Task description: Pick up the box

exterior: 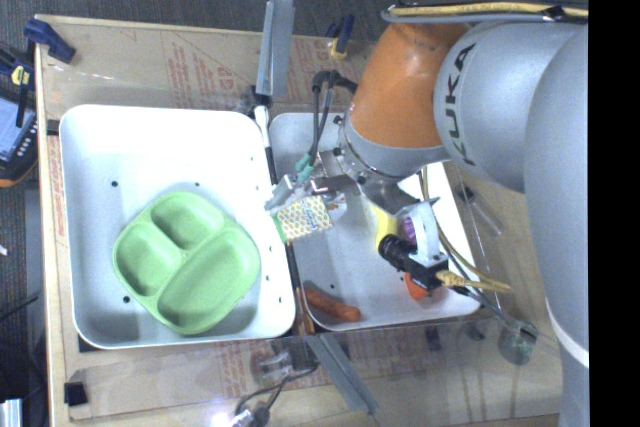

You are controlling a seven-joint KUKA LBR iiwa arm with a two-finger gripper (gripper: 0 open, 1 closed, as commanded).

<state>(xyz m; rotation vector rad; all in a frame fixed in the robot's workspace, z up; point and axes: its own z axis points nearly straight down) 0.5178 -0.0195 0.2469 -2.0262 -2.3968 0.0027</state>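
The box (304, 217) is small, with a yellow-green speckled pattern and a pale label. It hangs tilted over the rim between the two bins. My gripper (299, 197) reaches in from the right under the orange band, and its metal fingers (283, 192) are shut on the box's upper edge. The big grey arm hides much of the right bin (345, 265).
A green divided plate (187, 260) lies in the left bin (100, 145). In the right bin an orange-red sausage-like thing (333, 306) lies near the front wall. A yellow thing (388, 221) and a small orange thing (418, 289) sit further right.
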